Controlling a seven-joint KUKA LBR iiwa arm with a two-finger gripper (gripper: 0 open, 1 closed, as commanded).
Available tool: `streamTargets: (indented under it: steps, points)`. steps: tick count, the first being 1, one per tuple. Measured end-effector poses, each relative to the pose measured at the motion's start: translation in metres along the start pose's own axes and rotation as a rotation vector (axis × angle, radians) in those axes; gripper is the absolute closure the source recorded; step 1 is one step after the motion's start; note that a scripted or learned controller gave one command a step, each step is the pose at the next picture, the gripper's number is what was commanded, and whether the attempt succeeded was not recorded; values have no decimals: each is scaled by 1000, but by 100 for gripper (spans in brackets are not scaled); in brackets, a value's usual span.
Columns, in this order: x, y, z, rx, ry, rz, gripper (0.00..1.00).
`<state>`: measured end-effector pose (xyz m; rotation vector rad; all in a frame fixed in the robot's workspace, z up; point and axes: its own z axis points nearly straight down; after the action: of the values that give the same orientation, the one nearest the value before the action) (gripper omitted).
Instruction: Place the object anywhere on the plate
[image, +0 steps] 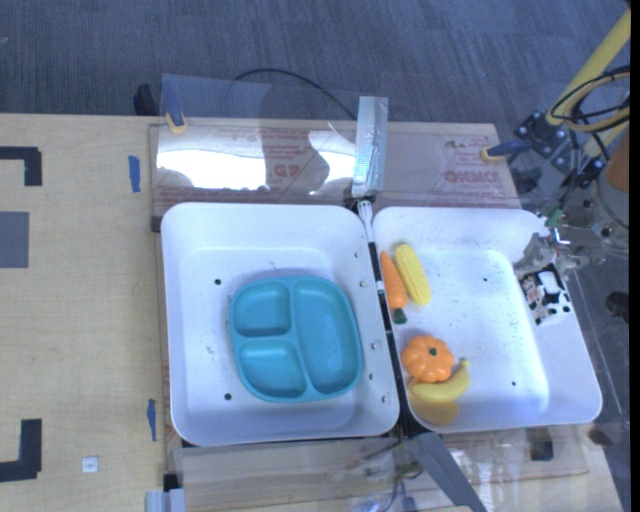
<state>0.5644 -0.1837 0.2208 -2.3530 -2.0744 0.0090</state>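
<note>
A blue plate (296, 336) with three compartments lies in the left bin (190, 250). In the right bin (480, 255), a carrot (393, 282) and an ear of corn (412, 273) lie side by side along the left wall. An orange pumpkin (428, 359) sits near the front left, touching a banana (443, 387) just in front of it. My gripper (545, 283) hangs at the right bin's right edge, well apart from all four objects, with nothing seen in it.
A raised divider (375, 290) separates the two bins. A clear panel and a metal post (371, 145) stand behind the bins. Cables and arm hardware (575, 140) crowd the upper right. Wooden bench surface (70, 300) spreads out to the left.
</note>
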Motion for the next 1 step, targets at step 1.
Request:
streamTargets:
  steps: [1]
  points:
    - [0, 0, 0, 0, 0, 0, 0]
